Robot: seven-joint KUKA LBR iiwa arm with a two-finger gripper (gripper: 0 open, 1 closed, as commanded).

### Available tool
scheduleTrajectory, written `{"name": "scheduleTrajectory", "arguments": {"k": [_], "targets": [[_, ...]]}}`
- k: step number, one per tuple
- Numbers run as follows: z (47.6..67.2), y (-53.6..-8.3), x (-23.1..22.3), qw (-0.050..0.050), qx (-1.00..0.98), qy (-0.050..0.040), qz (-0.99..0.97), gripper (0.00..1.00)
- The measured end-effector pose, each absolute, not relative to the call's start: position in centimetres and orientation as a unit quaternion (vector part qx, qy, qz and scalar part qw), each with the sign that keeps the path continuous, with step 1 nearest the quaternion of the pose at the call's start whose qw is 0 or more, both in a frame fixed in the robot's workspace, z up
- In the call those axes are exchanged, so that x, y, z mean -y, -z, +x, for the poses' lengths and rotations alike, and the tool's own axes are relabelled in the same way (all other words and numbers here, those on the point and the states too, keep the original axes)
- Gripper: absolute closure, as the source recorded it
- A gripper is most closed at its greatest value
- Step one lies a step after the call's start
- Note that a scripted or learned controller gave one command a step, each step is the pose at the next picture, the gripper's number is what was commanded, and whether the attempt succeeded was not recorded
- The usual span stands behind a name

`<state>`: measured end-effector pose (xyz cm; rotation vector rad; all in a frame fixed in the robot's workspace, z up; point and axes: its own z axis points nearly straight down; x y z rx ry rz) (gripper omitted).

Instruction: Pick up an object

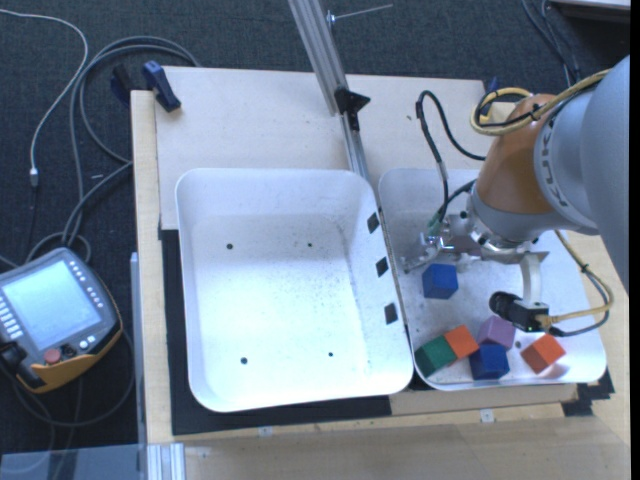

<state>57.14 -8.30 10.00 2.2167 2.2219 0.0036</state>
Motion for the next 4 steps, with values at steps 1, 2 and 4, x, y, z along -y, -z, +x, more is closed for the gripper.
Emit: {"name": "scheduleTrajectory", "arguments": {"k": [1,2,4], "targets": [[52.5,-9.9,8.8,-0.003,-0.707,0.0014,0.708,0.0],[52.1,-20.4,7.7,0.004,-0.708,-0.0032,0.706,0.0],[57.4,-10.0,8.7,0.002,-0.708,-0.0015,0.706,0.0]]}}
